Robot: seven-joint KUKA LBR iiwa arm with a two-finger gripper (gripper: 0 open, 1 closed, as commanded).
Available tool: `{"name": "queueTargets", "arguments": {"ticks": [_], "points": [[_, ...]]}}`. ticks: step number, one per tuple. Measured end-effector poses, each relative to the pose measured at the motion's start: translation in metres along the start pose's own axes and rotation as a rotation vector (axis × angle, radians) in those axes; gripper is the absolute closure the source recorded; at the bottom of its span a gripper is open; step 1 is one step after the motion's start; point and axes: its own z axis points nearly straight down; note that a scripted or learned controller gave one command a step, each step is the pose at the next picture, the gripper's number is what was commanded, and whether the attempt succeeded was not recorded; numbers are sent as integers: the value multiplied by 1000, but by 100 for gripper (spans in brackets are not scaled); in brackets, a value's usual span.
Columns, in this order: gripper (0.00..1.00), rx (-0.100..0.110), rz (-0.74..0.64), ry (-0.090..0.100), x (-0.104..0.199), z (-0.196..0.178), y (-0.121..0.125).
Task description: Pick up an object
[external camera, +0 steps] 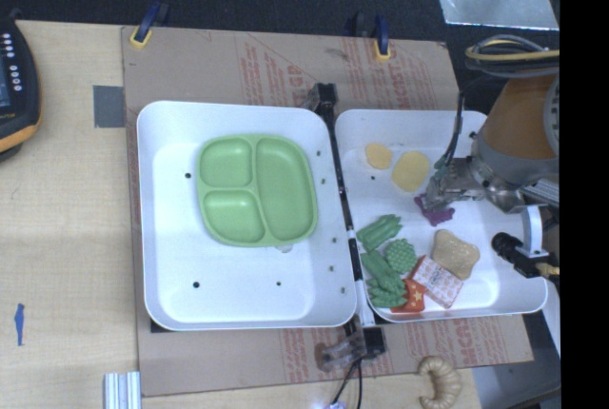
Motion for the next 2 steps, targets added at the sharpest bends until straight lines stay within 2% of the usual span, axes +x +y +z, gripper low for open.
{"name": "queueTargets", "arguments": {"ticks": [1, 2], "points": [[0, 1, -1, 0, 0, 1, 0], [100, 0, -1, -2, -1, -10, 0]]}}
